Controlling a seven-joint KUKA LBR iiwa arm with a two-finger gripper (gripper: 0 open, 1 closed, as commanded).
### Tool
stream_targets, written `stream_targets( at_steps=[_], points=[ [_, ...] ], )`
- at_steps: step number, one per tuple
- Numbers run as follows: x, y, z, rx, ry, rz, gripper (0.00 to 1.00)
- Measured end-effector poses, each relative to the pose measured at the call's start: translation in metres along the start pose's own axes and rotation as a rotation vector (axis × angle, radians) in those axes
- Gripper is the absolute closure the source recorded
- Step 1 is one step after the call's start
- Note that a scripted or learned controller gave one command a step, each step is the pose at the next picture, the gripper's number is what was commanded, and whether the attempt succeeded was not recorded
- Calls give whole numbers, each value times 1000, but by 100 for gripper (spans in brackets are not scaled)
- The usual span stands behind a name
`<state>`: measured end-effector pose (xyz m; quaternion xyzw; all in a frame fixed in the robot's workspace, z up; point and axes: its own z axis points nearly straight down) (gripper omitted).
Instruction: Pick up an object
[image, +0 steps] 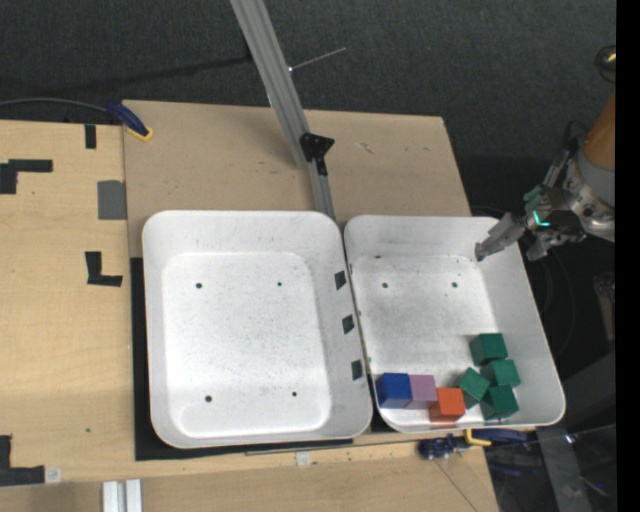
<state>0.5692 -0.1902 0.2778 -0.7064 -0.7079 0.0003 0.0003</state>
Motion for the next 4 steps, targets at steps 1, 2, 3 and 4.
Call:
stream_targets(
  at_steps=[1,2,3,4],
  points=[
    [2,-9,61,7,1,1,0],
    [-6,-16,116,7,1,2,0],
    [-11,-21,162,6,1,2,0],
    [-10,-19,150,1,1,0,100]
  ],
)
